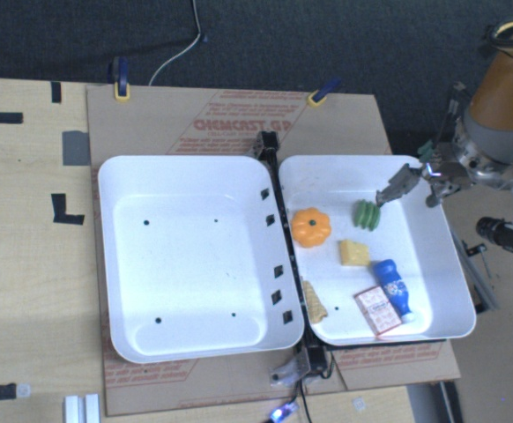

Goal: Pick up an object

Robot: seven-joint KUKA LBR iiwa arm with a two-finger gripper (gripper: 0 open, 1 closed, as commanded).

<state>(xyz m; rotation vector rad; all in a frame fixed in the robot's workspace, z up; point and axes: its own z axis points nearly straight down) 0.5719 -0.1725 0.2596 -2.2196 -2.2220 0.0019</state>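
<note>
The approach step looks to be in hand: the claw hovers spread wide and holding nothing over the far right of the right bin, one finger just beside the ribbed green piece. Nearby lie a glossy round orange pumpkin, a pale yellow wedge, a smooth blue bottle and a flat printed card. The next move likely calls for centring over the green piece, descending and closing

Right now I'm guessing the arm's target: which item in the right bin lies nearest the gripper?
The green object, just below-left of the gripper. The orange pumpkin, yellow block and blue bottle lie farther off.
</note>
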